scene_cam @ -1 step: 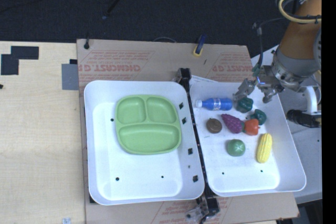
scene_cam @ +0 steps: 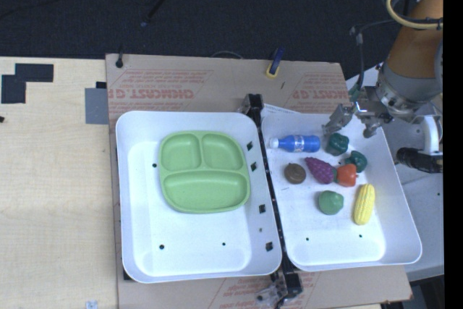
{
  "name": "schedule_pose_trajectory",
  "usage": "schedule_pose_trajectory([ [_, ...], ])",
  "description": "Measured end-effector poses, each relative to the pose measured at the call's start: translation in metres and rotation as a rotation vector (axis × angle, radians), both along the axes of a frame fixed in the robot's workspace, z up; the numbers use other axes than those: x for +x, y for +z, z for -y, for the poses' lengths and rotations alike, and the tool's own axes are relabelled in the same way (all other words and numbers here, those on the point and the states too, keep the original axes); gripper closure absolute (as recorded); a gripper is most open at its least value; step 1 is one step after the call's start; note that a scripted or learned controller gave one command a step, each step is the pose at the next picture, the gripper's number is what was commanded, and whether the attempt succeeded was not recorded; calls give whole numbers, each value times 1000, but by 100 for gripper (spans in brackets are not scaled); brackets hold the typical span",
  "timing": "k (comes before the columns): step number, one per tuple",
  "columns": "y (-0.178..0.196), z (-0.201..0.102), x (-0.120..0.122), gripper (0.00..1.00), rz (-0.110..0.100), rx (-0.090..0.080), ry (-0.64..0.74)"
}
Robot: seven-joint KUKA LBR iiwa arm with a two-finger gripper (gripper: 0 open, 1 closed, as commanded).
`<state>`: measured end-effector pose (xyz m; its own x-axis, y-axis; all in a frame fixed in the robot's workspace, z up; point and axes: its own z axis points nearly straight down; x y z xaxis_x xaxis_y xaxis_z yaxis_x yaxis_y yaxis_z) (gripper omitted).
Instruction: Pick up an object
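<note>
The hand point(scene_cam: 354, 125) hovers with its fingers spread at the right bin's point(scene_cam: 405, 242) twelve-o'clock edge, pinching nothing. A dark green toy point(scene_cam: 337, 144) sits just at its seven o'clock. Farther toward six lie a purple piece point(scene_cam: 319, 169), a tomato point(scene_cam: 346, 174) and yellow corn point(scene_cam: 364, 203).

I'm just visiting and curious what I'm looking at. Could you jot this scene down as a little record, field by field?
arm: grey with orange band, reaching in from the right
gripper: open, above the right bin's far edge, holding nothing
left bin: green divided plate
right bin: blue bottle, dark green toy, brown round piece, purple grapes, red tomato, green round piece, yellow corn
nearest to gripper: dark green toy
</note>
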<state>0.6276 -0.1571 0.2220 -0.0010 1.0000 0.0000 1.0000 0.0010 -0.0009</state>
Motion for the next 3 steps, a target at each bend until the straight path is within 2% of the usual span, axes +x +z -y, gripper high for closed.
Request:
schedule_pose_trajectory([
  [1, -58, -8, 5, 0, -5, 2, 1],
  [2, -103, -8, -2, 0, -6, 1, 1],
  [3, -136, -11, -2, 0, -4, 1, 2],
])
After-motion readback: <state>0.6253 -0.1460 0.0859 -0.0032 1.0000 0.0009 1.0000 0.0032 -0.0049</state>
